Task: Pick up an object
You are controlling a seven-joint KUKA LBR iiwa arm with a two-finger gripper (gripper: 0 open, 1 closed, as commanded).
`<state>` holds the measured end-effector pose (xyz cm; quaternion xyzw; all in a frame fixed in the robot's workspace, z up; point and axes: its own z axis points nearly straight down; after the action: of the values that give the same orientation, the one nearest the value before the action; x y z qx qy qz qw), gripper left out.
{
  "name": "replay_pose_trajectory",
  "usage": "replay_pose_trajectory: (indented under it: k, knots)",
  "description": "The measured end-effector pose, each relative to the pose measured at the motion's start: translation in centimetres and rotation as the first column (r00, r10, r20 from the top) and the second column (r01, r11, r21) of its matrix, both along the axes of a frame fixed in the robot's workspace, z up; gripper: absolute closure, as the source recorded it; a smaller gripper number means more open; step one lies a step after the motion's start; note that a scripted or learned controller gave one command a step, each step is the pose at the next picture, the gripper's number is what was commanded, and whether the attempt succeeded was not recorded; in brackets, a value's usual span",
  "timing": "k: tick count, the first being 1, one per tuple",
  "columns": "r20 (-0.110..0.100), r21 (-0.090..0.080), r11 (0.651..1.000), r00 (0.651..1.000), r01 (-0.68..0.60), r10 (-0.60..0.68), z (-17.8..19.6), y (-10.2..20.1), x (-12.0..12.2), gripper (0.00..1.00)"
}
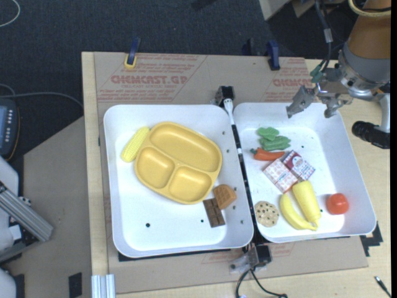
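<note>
Gripper hovers with fingers spread apart and nothing between them, at the right bin's 12 o'clock rim. Toward its 7 o'clock lie green beans, a carrot, a carton, bananas, a cookie and a tomato. Left bin holds a yellow tray, corn and chocolate.

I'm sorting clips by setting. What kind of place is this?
Probably a robotics lab test bench: two white bins clamped on a board, toy food such as a banana, and a robot arm's end effector above them.
</note>
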<state>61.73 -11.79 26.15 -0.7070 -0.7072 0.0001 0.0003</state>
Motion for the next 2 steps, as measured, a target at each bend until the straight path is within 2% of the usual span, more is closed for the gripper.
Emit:
replay_pose_trajectory:
  k: [2]
  knots:
    - [-0.004,0.0,1.0,1.0,0.001,-0.001,-9.1,-0.6,1.2,0.0]
